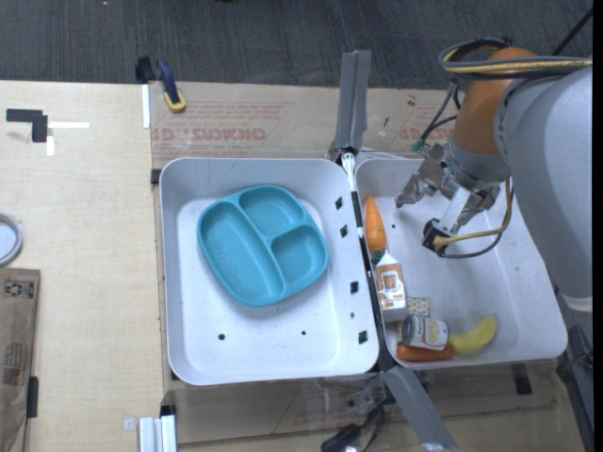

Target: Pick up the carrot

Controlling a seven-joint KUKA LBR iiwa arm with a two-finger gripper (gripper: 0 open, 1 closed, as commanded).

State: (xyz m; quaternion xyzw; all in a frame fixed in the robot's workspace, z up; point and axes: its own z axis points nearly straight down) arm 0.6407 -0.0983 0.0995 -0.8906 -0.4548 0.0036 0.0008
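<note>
Because the carrot point(375, 224) lies tight against the left wall of the right bin point(528, 347), standing nearly on end along the divider, little room is left on that side for a finger, and a grasp may well be spoiled by a finger striking the wall or the carrot being pushed along it. Nearest the camera, a banana point(474, 335), a small can point(423, 331) and a carton point(389, 285) are crowded near the same wall, and could be knocked. Farther back, the gripper point(441, 217) hangs above the bin floor, well apart from the carrot; its fingers are seen spread, with nothing between them. The left bin point(188, 347) holds a blue divided plate point(262, 244). Beyond both bins, a pale wooden bench point(75, 205) and dark carpet point(283, 17) are seen.
</note>
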